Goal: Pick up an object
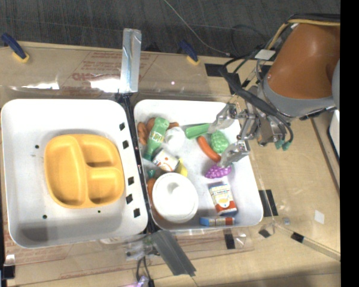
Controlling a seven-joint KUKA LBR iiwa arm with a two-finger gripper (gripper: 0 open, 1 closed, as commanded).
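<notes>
Hovering over the right side of the right bin [251, 178], the gripper [230, 137] has its two fingers spread apart with nothing between them — one fingertip near the green leafy toy [219, 142], the other just above the purple grapes [218, 171]. Judging by that straddle, either of these or the orange carrot [207, 149] is the likely target; all lie loose, well placed for a downward pinch. Further out: a white lidded cup [175, 195], a green bottle [158, 131], a small carton [222, 197] — label print too small to read. Left bin [18, 178] holds a yellow divided tray [84, 170].
</notes>
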